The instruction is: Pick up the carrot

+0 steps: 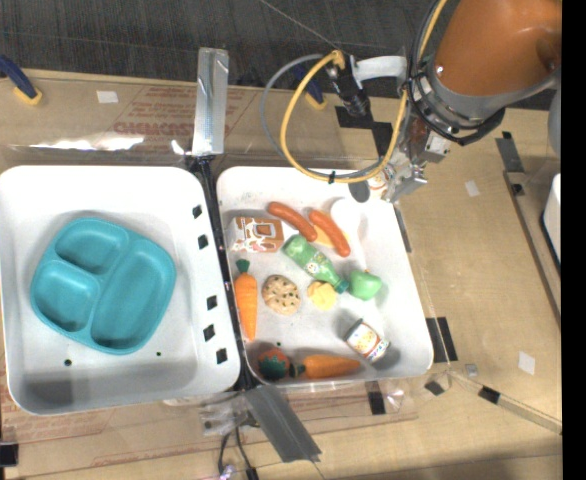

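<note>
An orange carrot (246, 306) with a green top lies lengthwise against the left wall of the right bin (413, 298). A second orange carrot (330, 366) lies along that bin's front wall, its leafy end pointing left. My gripper (398, 180) hangs over the bin's far right corner, above and to the right of both carrots and well apart from them. Nothing shows in it.
The right bin also holds two red sausages (313, 224), a small carton (256, 233), a green bottle (313, 259), a cookie (281, 293), a yellow piece (321, 294), a green pepper (367, 286) and a small jar (369, 340). A teal divided plate (103, 283) lies in the left bin.
</note>
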Robot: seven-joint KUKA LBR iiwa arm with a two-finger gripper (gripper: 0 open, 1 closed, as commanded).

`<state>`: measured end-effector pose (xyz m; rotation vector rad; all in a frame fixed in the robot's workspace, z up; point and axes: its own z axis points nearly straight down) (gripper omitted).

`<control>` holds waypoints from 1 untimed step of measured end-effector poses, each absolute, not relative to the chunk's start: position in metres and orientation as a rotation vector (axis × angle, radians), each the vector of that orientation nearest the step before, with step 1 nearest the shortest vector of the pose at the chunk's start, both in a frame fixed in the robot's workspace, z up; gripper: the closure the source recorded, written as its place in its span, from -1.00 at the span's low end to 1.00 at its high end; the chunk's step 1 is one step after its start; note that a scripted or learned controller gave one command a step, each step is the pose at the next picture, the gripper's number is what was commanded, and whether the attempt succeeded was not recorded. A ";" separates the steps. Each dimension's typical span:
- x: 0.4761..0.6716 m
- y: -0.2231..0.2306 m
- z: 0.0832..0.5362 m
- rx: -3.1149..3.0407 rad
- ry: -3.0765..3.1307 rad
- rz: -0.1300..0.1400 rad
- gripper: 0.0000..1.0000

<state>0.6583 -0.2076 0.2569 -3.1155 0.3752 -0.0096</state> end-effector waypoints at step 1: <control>0.603 -0.206 0.118 -3.119 0.301 0.014 1.00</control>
